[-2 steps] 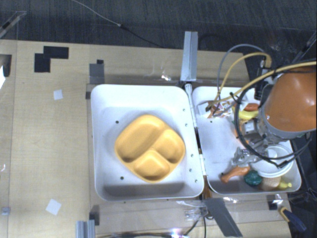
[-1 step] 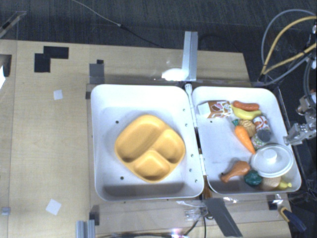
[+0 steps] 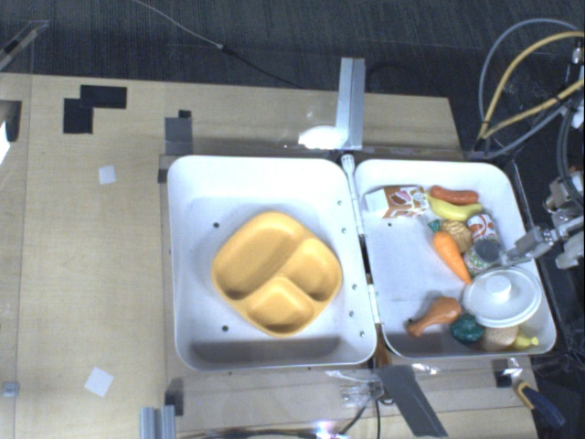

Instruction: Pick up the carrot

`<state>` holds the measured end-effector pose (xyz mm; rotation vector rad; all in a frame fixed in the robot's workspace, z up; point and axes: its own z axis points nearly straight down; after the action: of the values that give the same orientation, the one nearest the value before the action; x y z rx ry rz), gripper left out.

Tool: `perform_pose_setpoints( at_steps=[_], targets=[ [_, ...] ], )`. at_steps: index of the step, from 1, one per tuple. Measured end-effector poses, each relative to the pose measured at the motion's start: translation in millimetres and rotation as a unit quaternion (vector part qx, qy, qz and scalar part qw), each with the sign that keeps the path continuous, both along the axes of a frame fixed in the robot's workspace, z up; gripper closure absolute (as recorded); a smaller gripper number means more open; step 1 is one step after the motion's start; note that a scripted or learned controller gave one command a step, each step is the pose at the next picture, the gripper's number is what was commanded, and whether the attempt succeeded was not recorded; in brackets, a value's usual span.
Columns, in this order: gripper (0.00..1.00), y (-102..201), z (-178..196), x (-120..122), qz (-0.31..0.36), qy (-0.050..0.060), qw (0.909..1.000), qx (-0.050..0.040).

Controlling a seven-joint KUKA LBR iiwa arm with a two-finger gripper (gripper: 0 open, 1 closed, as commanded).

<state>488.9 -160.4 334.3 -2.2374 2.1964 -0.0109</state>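
Wooden surface [image 3: 82,273] carries two white bins. Carrot [image 3: 450,255] lies in my right bin [image 3: 402,273], beside the banana [image 3: 455,210]. Claw [image 3: 558,240] at right edge; state unreadable.

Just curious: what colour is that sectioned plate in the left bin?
Yellow-orange all over; the plate shows plainly in the camera view.

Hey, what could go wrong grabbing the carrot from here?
The carrot lies wedged among other items: the banana above it and a can against its right side, so the claw may clip or grab a neighbour instead. The white lidded pot sits close to its tip, crowding the approach from the right.
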Motion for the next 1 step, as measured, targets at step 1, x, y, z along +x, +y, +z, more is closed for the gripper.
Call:
perform_pose_setpoints(
  at_steps=[1],
  targets=[
    [0.0,-23.7,-122.6,-2.2,-0.042,0.006,0.9991,0.0027]
  ],
)
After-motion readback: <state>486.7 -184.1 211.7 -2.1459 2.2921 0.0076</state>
